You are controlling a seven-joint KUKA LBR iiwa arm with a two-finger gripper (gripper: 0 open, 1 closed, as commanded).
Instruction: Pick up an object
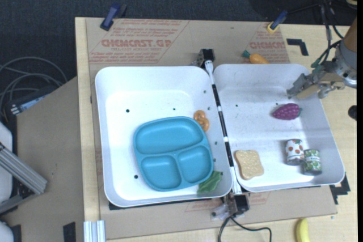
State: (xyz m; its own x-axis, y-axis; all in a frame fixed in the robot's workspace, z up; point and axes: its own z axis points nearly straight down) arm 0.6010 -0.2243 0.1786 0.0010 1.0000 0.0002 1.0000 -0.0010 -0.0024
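The bench [85,93] carries two white bins side by side. The left bin [113,93] holds a big blue tray [172,152] with three parts, a green leafy thing [210,183] at its corner and a small orange snack [201,118] just beside it. The right bin [249,88] holds a tan cracker [248,164], purple grapes [286,111] and two little cans [302,156] — touching each other. The hand [299,89] hangs above the grapes, fingers apart, holding nothing.
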